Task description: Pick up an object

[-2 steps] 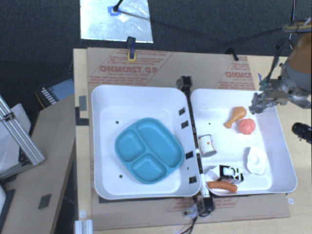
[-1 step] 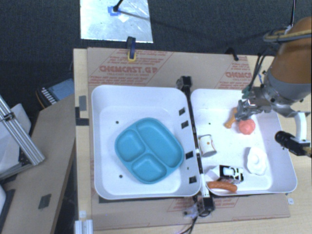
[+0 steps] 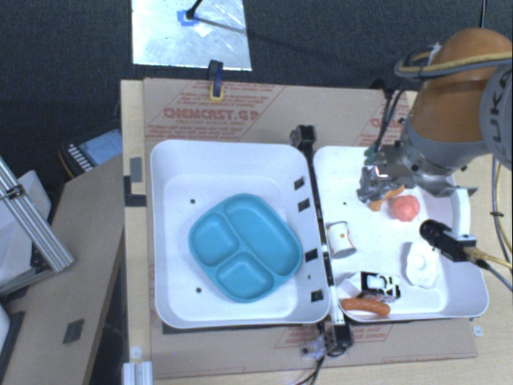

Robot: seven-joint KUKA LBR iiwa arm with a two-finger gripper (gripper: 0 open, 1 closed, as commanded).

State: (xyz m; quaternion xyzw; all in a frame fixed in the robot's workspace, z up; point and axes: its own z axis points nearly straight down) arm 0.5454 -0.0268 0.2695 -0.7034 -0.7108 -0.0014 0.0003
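Note:
My gripper [image 3: 375, 188] hangs low over the back of the right bin [image 3: 345, 160]. A small orange piece [image 3: 390, 192] lies right beside its tip, touching or nearly so. Just to the right of that sits a pink ball [image 3: 405, 207]. Nearer the front lie a small white cup [image 3: 341, 238] on its side, a black and white item [image 3: 379, 282], an orange sausage-shaped thing [image 3: 365, 305] along the front wall, and a white lumpy object [image 3: 421, 268]. The grey arm with its orange band [image 3: 469, 58] covers the bin's back right corner.
The left bin [image 3: 172, 175] holds a blue divided plate [image 3: 244, 247]. A black divider strip [image 3: 314, 215] runs between the two bins. A black part [image 3: 442, 241] reaches into the right bin from its right wall. Brown cardboard [image 3: 264, 111] lies under both bins.

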